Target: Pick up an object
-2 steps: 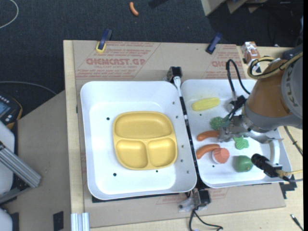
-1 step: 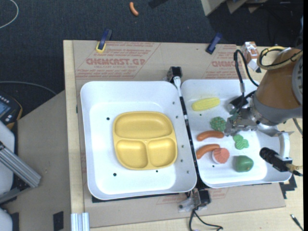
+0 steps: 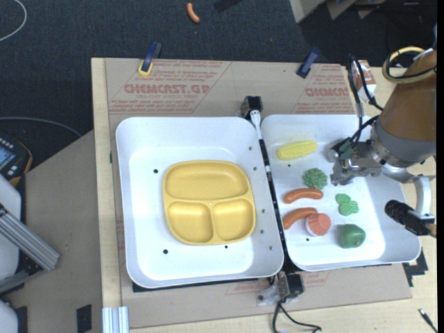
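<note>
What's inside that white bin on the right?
The right bin holds corn, broccoli, two sausages, a tomato slice, a leaf and a lime. The arm hides its far corner.

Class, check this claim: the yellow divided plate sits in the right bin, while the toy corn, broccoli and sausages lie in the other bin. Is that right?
Not quite. The camera view shows the yellow divided plate in the left bin. The corn, broccoli and sausages lie in the right bin.
</note>
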